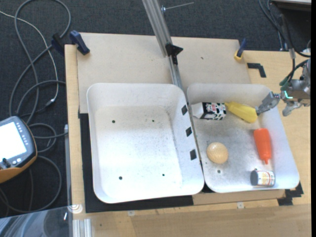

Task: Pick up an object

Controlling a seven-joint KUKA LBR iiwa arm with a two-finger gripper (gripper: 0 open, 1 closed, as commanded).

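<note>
Grey metal claw (pixel 277 105) sits at far right of the view, above the upper right corner of the right bin (pixel 292 157). Two fingers seen: one (pixel 267 102) slants down-left, tip just beside the yellow item; other (pixel 288 108) lies to the right, near bin rim. Fingers are spread w/ a clear gap; nothing between them. Claw body partly cut by the view's edge; green glint on it.

Yellow banana-shaped item (pixel 241 111) lies just left of the nearer fingertip, long axis slanted, upper part of right bin. Contact btwn fingertip and item: cannot tell, very close. Left end of yellow item touches or nearly touches a small black-and-white carton (pixel 209 110), which lies on its side near the bin's upper left wall.

Orange bottle-shaped item (pixel 263 143) lies below the claw, lengthwise approx. vertical in the view, narrow end pointing down, near right wall. Small can (pixel 262 177) w/ dark end cap lies on its side just below the orange item, near lower right corner. Tan round item (pixel 217 152) sits mid-bin, apart from the others.

Left bin (pixel 101 147) stands beside right bin, rims overlapping at the centre; speckled floor, few dark dots.

Bench (pixel 123 58) is pale board w/ blue clamps (pixel 79 42) at upper left, yellow clamp (pixel 240 52) upper right. Metal rail (pixel 157 21) runs from top down to the bins' junction. Handheld pendant (pixel 15 147) and cables (pixel 39 43) lie on dark floor at left.
</note>
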